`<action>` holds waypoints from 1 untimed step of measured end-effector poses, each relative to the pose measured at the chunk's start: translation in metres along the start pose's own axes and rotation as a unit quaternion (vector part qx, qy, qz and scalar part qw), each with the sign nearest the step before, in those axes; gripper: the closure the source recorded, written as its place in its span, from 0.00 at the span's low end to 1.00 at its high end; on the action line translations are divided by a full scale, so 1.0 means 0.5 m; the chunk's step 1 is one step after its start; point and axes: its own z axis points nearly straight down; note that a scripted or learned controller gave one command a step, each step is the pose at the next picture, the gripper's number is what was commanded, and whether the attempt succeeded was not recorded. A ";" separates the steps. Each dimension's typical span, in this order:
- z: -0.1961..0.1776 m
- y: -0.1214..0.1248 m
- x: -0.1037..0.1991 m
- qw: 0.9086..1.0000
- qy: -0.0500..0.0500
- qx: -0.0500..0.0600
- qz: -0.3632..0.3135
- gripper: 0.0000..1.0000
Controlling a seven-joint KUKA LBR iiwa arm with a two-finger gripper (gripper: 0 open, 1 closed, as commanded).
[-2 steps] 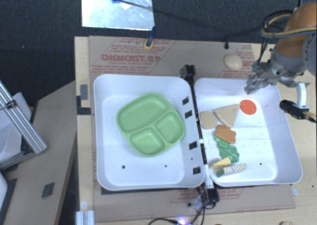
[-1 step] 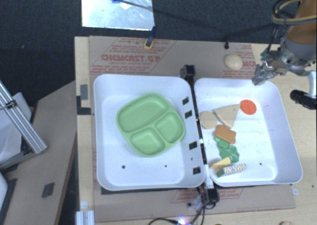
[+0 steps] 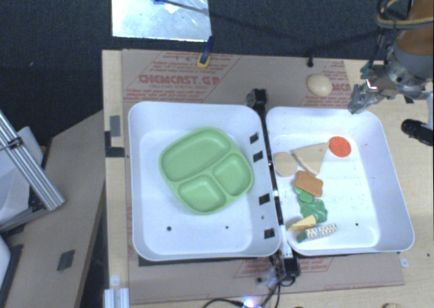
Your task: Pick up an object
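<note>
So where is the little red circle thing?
The red circle lies in the right bin, near its back edge, just right of the tan wedge and above the orange piece.

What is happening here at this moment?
A robot arm reaches in from the right, and its end effector hangs over the back edge of the right bin, holding nothing visible. Small food pieces lie in that bin, among them a red disc and a tan wedge. The left bin holds a green divided plate.
</note>
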 end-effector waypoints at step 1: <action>-0.022 -0.050 0.091 1.000 0.000 0.001 -0.001 1.00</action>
